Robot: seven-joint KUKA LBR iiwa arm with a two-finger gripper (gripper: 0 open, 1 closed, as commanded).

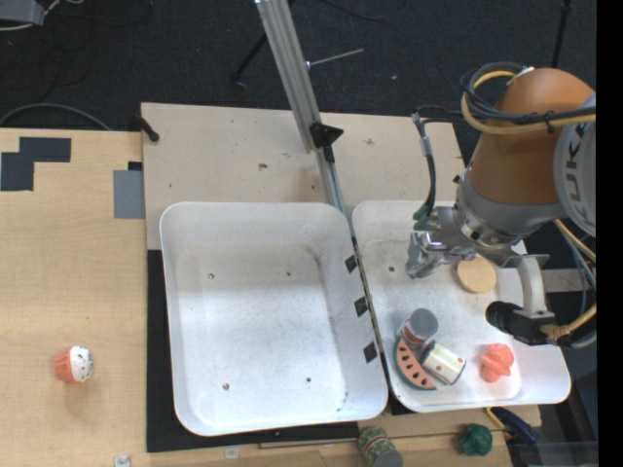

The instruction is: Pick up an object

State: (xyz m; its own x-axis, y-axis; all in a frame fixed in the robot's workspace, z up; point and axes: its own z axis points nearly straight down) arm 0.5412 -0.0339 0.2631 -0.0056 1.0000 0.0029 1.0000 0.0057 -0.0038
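Observation:
My gripper [425,257] hangs over the upper part of the right bin [389,224], pointing down, with nothing seen between its fingers. Just to its right lies a tan round disc [477,277]. Lower in the same bin a grey-topped cylinder [421,325] stands beside a red watermelon-slice toy [412,366] and a cream block [444,363]. An orange-red lumpy toy [496,360] lies near the bin's right corner.
The left bin [195,232] lies beside the right one, split from it by a metal rail [297,76]. A red-and-white toy [74,364] sits on the wooden bench far left. A green object [476,440] and a dark cylinder [375,445] lie below the bins.

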